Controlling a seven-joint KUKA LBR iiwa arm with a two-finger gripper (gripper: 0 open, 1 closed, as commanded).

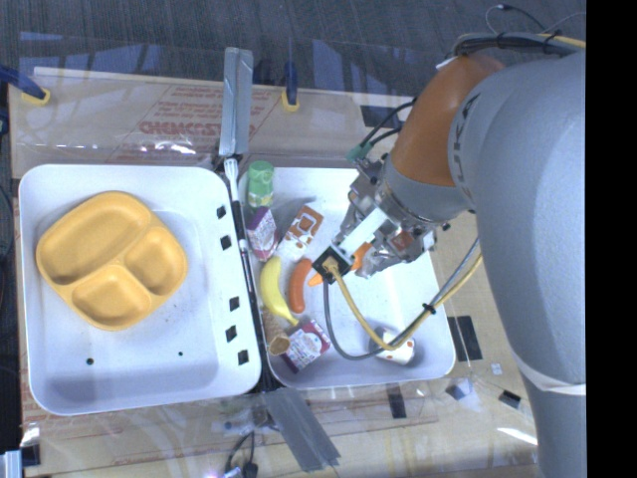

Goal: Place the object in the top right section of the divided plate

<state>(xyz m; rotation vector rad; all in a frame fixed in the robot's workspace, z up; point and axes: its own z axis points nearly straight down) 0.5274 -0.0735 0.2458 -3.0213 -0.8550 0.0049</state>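
Reaching in from the view's right, the grey arm with an orange band (468,147) stands over the right-hand shallow white bin (438,361), its wrist above the upper middle of that bin; whether the jaws are apart or together cannot be told, and no thing can be made out between them; the loose things all lie in this right-hand bin, and which of them is the task's object cannot be told; along the bin's left wall lies a bottle with a green cap and a maroon label (262,222), cap toward the far edge; just beside it, to its right, a white and orange packet (302,229); nearer the camera, a yellow banana (276,292) lies lengthwise, with an orange sausage-shaped thing (297,285) close along its right side and nearest to the jaws; at the near left corner, a maroon and white pouch (307,345) sits beside a small brown thing (278,345); a small white thing with a red patch (400,351) lies near the near right corner; the yellow three-section divided plate (60,242) rests in the left-hand shallow white bin (129,376), toward its left side, well apart from the arm; its smaller right section (157,257) faces the wall shared with the other bin
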